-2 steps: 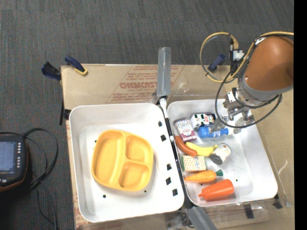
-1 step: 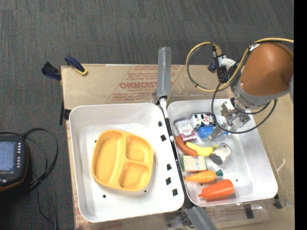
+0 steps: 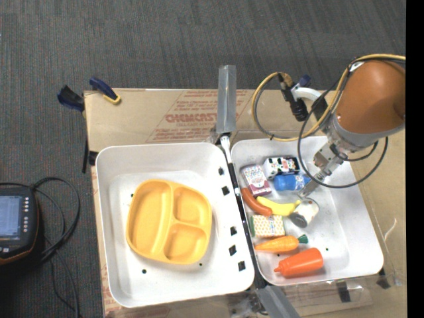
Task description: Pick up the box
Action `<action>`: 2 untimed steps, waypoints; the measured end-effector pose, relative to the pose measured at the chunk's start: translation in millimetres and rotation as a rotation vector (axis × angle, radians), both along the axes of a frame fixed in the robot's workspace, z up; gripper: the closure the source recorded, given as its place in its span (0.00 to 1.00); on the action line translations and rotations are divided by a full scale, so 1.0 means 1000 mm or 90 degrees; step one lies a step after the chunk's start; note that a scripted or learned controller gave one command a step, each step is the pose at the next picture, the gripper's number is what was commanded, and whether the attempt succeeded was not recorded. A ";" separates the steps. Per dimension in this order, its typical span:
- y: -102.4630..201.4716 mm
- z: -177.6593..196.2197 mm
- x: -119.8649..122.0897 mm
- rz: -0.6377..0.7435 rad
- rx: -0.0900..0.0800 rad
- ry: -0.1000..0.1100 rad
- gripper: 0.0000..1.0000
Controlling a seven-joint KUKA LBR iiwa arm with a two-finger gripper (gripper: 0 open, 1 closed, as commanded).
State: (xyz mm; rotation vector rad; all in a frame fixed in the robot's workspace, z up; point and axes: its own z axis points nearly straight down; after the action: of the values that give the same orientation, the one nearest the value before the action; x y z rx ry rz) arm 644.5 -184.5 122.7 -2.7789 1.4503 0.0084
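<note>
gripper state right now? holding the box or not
gripper: low in the right bin beside the blue item; open or closed cannot be told, no box seen held.

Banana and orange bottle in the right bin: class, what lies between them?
In the camera view, between the banana and the orange bottle lie a small patterned box and, below it, a carrot.

Gripper (image 3: pixel 309 189) hovers over toy-filled right bin (image 3: pixel 361 234).
</note>
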 end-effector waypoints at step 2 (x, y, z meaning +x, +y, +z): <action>-0.013 0.028 0.001 0.387 -0.001 -0.005 0.00</action>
State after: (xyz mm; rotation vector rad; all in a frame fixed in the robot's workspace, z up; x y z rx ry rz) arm 645.8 -198.0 150.6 -3.0847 0.5510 -0.0008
